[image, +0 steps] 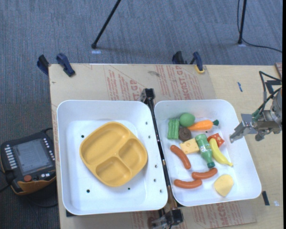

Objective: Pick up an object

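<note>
The table [133, 82] is a brown cardboard-covered board that stands on a blue-grey carpet, and two white bins lie on it side by side. Nearest to the camera, in the right bin [255, 175], there is a pale yellow wedge [223, 185] close to the front corner, and beside it two orange-red sausages [188, 183] lie almost end to end. A little further back, a third sausage [180, 156] lies at a slant, then a green bottle [205, 150] with a banana [219, 152] just beside it on the right, and a yellow cheese piece [190, 147] touching the bottle on the left. Behind these are a small red block [216, 139], a dark brown piece [184, 133], a green ridged vegetable [173, 128], a carrot [200, 125] and a round green fruit [187, 119] near the back wall. The left bin [66, 128] carries a yellow plate [113, 153] with three compartments. The claw [239, 132] hangs over the right rim of the right bin, apart from all the toys; its fingers look spread and hold nothing. At the far edge of the table sit blue clamps [65, 64]
</note>
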Available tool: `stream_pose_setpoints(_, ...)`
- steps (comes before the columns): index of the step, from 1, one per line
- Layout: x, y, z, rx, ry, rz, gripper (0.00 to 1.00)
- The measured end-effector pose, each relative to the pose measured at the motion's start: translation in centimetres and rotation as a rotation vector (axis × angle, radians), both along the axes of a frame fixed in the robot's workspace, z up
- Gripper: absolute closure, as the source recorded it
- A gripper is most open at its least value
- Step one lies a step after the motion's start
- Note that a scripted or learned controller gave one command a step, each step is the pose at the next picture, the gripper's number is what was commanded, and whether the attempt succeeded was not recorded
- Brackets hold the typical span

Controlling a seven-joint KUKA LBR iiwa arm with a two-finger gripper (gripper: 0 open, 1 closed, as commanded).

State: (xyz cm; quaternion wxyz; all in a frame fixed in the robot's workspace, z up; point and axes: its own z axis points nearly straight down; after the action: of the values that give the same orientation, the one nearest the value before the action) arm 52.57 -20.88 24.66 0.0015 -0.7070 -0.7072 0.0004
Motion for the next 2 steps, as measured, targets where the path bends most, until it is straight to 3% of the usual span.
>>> stream_pose_setpoints(1, -0.9, 1.0, -16.0, -0.001, -0.001, -0.001, 0.00)
stream_pose_setpoints(2, -0.9, 1.0, -14.9, 0.003, 0.002, -0.005, 1.00)
